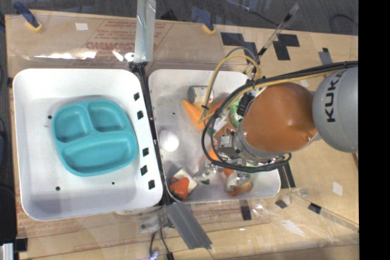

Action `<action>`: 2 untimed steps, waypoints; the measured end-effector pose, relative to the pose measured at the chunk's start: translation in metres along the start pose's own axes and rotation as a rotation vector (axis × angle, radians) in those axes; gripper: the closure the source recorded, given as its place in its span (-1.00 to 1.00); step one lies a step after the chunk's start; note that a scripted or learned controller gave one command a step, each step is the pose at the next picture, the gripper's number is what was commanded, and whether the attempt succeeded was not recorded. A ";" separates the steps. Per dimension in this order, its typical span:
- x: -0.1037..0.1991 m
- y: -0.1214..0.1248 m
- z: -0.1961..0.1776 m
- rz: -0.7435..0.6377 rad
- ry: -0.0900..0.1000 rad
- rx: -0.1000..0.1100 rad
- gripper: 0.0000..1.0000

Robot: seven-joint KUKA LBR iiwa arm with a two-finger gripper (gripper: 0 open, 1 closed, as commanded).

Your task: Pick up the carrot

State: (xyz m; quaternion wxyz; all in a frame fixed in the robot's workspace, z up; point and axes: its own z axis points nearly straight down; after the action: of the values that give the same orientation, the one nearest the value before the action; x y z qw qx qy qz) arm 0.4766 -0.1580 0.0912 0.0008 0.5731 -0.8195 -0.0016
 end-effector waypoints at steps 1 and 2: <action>-0.029 -0.002 -0.001 -0.025 -0.001 0.006 -1.00; -0.032 -0.002 -0.010 -0.033 -0.003 0.005 1.00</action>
State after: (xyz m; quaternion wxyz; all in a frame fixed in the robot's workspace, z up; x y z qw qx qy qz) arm 0.4893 -0.1290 0.1014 -0.0020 0.5863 -0.8101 -0.0004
